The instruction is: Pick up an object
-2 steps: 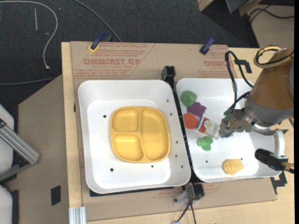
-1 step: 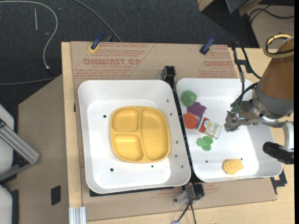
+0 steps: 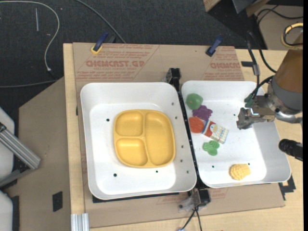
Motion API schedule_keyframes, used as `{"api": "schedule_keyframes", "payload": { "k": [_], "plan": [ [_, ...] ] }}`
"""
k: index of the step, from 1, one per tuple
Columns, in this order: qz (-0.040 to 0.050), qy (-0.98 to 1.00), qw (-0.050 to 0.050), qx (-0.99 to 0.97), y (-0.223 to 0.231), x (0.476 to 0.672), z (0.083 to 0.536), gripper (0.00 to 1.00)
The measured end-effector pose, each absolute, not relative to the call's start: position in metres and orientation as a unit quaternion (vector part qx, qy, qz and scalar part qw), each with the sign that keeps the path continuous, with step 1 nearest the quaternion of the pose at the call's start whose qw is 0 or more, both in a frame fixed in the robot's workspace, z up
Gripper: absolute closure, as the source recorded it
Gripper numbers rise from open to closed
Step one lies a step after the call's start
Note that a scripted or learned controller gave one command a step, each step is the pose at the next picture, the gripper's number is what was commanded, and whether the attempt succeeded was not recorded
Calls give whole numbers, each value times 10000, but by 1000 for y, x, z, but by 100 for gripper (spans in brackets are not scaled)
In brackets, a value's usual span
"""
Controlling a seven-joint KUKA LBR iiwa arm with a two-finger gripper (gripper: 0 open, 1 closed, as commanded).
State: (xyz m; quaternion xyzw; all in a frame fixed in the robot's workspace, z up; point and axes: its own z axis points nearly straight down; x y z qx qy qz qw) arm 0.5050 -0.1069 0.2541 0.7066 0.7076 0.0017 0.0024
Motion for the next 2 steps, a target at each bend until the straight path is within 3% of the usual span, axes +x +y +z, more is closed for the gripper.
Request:
{"api": "schedule_keyframes", "payload": {
  "k": [2],
  "plan": [
    [13, 7096, -4, 7046, -9, 513, 252, 100]
  ]
}}
